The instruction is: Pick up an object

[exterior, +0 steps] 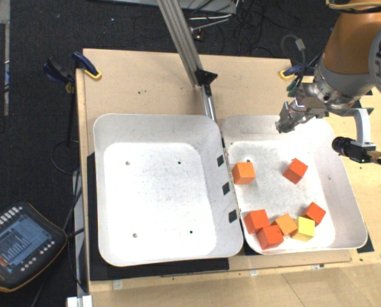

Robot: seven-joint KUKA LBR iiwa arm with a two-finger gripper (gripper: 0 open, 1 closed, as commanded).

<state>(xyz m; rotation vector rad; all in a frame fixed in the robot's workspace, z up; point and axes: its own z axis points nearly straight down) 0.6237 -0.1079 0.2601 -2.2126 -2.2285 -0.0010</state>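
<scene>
Wooden bench (pixel 152 82) under two white bins. Left bin (pixel 113 171) beside right bin (pixel 344 190), rims touching along the middle. Grey and orange arm (pixel 353 40) over the right bin's far right corner. Gripper (pixel 285 125) above the far rim, apart from every block; fingers too dark and small to tell whether released or clenched. In the right bin: orange block (pixel 243 172) near the left wall, red block (pixel 295 171) beside it, further right. Along the near wall, clustered: two red blocks (pixel 256 220) (pixel 270 236), orange block (pixel 286 224), yellow block (pixel 305 228), red block (pixel 314 212).
</scene>
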